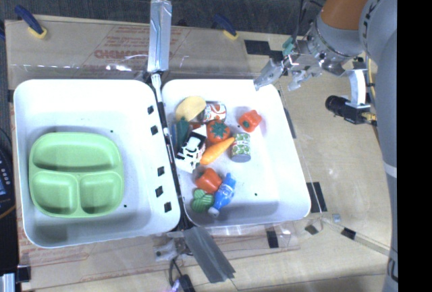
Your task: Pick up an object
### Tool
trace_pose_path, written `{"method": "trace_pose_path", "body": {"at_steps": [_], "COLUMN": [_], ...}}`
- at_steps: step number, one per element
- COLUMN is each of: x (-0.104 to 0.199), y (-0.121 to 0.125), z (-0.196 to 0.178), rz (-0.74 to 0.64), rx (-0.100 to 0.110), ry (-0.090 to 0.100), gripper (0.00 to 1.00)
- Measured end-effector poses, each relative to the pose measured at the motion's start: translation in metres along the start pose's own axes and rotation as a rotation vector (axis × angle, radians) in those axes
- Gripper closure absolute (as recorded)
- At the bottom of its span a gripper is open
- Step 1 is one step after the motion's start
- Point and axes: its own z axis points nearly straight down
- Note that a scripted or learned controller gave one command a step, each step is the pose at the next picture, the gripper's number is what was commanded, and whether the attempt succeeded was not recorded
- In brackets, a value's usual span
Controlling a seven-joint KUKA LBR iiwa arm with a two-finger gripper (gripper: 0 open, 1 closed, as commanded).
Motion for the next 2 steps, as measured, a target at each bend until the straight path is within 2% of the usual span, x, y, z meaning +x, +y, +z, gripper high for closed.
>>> {"method": "trace_pose_path", "body": {"at_steps": [1, 2], "x": [-0.006, 0.038], "y": [-0.009, 0.015], "z": [0.151, 0.185], "rz": [-0.324, 0.011], "rx": [-0.012, 0.022], "ry": [-0.007, 0.002], "gripper": [0.0, 0.0]}}
